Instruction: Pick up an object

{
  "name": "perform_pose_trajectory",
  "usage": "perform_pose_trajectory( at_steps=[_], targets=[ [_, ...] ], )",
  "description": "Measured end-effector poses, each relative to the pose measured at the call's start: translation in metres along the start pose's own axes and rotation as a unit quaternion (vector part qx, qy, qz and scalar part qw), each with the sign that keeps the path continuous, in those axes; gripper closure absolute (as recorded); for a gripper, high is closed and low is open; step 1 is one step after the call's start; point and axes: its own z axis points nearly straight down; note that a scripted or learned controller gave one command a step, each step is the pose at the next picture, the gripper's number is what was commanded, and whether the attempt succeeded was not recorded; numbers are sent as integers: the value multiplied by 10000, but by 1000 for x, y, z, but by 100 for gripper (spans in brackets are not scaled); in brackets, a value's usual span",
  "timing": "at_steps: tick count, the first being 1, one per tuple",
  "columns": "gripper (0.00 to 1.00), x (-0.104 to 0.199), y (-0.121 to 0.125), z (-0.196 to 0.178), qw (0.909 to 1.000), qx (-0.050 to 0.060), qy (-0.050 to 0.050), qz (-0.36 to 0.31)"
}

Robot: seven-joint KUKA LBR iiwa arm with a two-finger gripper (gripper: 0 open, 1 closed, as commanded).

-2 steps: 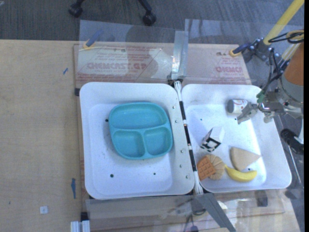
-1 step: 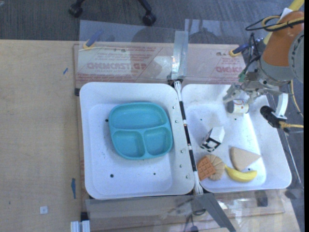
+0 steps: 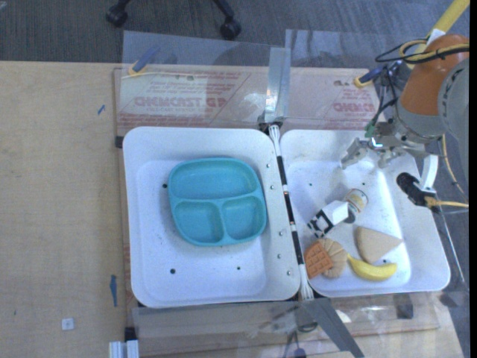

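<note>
One fixed camera looks down at a slant on the worktop (image 3: pixel 52 200). Both white bins (image 3: pixel 141 222) sit mid-frame, fairly near, floor beyond the worktop's far edge.

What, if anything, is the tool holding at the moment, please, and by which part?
Nothing. The tool hangs open above the far end of the right bin, with no object between its fingers.

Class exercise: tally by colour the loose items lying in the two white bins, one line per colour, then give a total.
Blue: 1, the divided plate
Yellow: 1, the banana
Tan: 1, the wedge
Orange: 1, the waffle piece
White and black: 1, the small bottle
Total: 5
</note>
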Motion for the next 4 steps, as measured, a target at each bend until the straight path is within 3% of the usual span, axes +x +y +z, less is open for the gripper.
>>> perform_pose_trajectory(
  at_steps=[1,2,3,4],
  targets=[
    [0,32,-53,3,10000,0,-21,34],
    [0,35,-122,2,10000,-6,-23,46],
    [100,33,-119,-8,10000,-43,-37,58],
    [100,72,-83,-120,10000,25,-25,21]
  ],
)
